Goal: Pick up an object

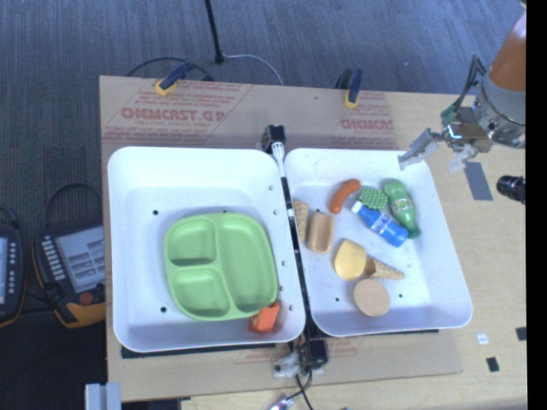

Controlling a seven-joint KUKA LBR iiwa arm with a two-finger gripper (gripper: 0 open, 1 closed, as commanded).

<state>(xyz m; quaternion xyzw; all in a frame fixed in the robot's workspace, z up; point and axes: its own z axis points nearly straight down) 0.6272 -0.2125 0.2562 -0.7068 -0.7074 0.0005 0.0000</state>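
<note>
My gripper (436, 155) hangs over the far right corner of the right bin (444, 314), with the orange-banded arm behind it at the right edge. Its two grey fingers (416, 149) are spread open with nothing between them. Below it in the bin lie a green bottle (400, 204), a blue bottle (382, 224), an orange sausage (344, 195), a tan bread piece (319, 231), a yellow lemon-like item (349, 260) and a round tan disc (372, 298). The nearest object, the green bottle, lies a little down and left of the fingertips.
The left bin (128, 229) holds a green divided plate (222, 265) and a small orange item (267, 317) at its near right corner. Clamps (350, 90) sit at the board's far edge. A black clip (273, 136) stands where the bins meet.
</note>
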